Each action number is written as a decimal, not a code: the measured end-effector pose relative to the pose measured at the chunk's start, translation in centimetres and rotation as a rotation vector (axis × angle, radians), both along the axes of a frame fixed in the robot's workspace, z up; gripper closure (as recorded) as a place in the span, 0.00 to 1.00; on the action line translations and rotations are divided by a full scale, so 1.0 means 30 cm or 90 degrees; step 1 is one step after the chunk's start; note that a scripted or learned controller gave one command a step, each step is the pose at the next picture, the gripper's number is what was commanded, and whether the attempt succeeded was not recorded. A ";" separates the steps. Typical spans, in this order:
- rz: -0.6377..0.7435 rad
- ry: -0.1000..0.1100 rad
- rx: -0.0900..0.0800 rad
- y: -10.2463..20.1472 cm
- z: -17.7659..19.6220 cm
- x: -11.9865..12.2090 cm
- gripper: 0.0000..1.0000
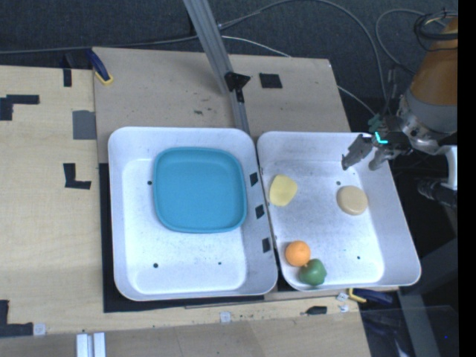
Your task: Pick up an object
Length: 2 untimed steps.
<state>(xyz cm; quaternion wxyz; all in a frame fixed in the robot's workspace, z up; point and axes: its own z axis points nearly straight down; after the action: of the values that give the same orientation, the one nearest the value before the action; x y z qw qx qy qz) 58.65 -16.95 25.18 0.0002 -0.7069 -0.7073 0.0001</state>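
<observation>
The right bin (pixel 372 274) holds a pale yellow piece (pixel 282 190) near its left wall, a beige round piece (pixel 352 200) toward the right, an orange ball (pixel 297 253) and a green piece (pixel 313 272) by the front rim. My gripper (pixel 366 155) hangs over the bin's upper right part, above and slightly right of the beige piece. Its two dark fingers stand apart, open, with nothing between them.
The left bin (pixel 134 274) carries a blue square plate (pixel 199 189). A grey metal pole (pixel 216 43) slants down from the top to the bins' shared back edge. Cables run across the dark floor behind the bench.
</observation>
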 end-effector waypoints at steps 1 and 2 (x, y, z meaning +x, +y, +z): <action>0.000 0.000 0.000 0.000 0.000 0.000 0.00; 0.000 0.003 0.001 -0.013 -0.199 -0.025 0.00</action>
<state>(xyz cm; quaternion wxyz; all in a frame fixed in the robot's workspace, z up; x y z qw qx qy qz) 57.90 -17.34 19.22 0.0023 -0.7071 -0.7071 0.0016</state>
